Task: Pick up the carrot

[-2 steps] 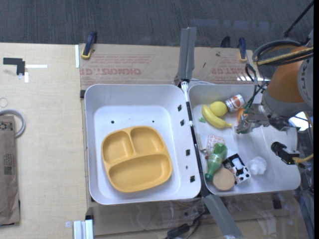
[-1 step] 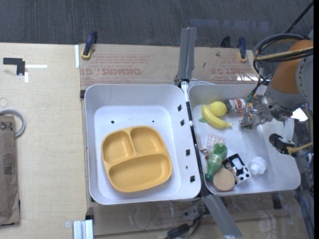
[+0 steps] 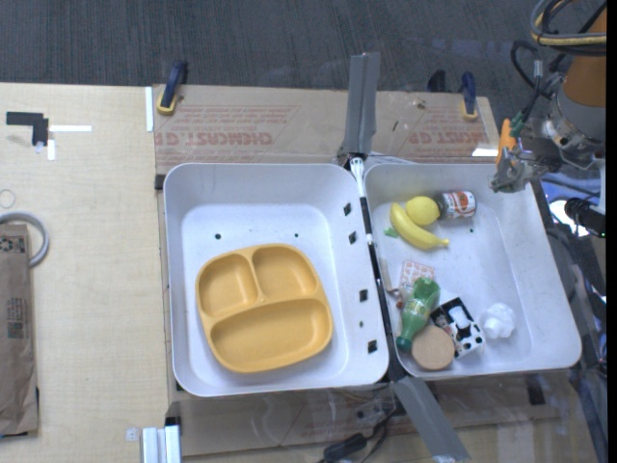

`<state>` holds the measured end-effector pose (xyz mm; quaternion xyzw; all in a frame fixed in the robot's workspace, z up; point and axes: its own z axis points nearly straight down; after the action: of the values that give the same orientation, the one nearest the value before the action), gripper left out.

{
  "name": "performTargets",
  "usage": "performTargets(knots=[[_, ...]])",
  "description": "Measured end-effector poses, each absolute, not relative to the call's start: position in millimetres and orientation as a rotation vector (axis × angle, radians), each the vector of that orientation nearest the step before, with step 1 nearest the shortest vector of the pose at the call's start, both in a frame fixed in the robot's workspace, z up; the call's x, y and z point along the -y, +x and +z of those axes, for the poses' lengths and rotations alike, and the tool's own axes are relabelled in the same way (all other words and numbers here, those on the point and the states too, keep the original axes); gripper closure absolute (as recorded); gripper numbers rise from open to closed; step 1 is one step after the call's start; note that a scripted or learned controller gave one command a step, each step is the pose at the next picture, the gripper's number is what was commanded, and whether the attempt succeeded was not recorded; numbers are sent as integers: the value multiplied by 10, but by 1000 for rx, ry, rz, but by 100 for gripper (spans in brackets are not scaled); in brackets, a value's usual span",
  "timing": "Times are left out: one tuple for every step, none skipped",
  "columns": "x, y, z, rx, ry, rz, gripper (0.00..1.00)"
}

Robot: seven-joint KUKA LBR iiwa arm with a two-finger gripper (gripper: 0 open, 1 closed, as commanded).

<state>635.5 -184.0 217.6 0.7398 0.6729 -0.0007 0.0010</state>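
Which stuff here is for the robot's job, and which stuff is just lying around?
For the job:
gripper, over the top right rim of the right bin

Just lying about:
banana
lemon
green bottle
yellow plate in the left bin

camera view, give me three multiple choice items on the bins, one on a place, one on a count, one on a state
1. Where does the yellow divided plate lie?
A. left bin
B. right bin
C. on the cardboard

2. How many compartments does the plate have?
A. two
B. three
C. five

3. How does the green bottle rest?
A. upright
B. lying on its side
C. hanging from the gripper

Answers:
1 A, it sits inside the left bin.
2 B, two small sections above one large one.
3 B, it lies flat in the right bin, while the gripper sits at that bin's upper right rim.
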Motion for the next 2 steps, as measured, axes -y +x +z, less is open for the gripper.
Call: performTargets(knots=[[2081, 6593, 2694, -2030, 2396, -3, 100], [2082, 6176, 3724, -1650, 2674, -6, 100]])
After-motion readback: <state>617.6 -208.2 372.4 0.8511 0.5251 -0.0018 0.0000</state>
